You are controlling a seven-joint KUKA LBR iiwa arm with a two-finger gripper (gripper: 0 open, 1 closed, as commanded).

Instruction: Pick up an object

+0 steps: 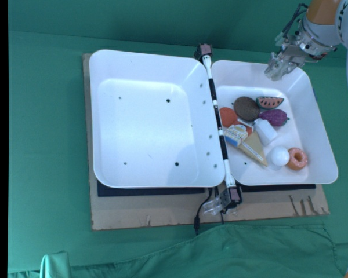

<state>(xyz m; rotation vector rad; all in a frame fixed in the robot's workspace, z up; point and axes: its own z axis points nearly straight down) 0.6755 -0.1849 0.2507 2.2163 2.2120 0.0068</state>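
The right bin holds a cluster of toy foods: a brown oval, a watermelon slice, a purple piece, a white bottle, a red-orange piece, a cheese wedge with a label, a white ball and a glazed donut. My gripper hangs over the bin's far right corner, well apart from the cluster, with nothing seen between its fingers.
The left bin lies beside the right one, split from it by a black-and-white bar. Both rest on a cardboard sheet over green cloth. A cable trails off the front edge.
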